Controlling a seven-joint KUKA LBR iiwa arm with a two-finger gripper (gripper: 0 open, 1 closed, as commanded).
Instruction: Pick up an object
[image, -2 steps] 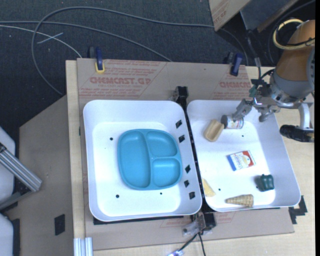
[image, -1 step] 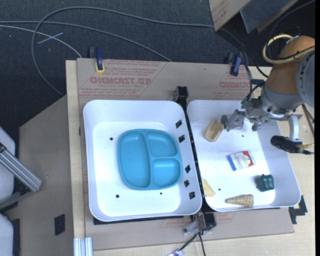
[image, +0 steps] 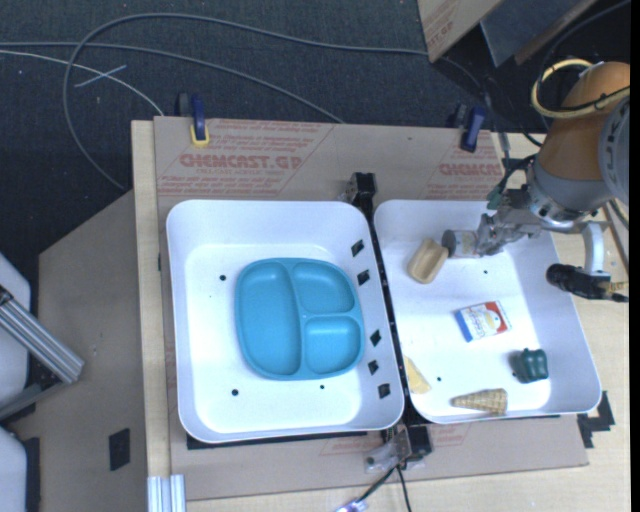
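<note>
In the right bin (image: 560, 300) lie a tan bread-like piece (image: 427, 262) at the upper left, a small blue and white box (image: 482, 321) in the middle, a dark green object (image: 529, 365) at the lower right, a waffle cone (image: 480, 402) near the front rim and a small pale wedge (image: 416, 377) at the front left. My gripper (image: 472, 241) hangs low over the bin's back part, just right of the tan piece, its dark tip close to it. Nothing shows between its fingers.
The left bin (image: 200, 330) holds a blue divided plate (image: 298, 317). A black divider with clips (image: 372, 290) runs between the bins. Blue clamps (image: 199, 118) hold the cardboard base at the back. Cables trail across the dark floor behind.
</note>
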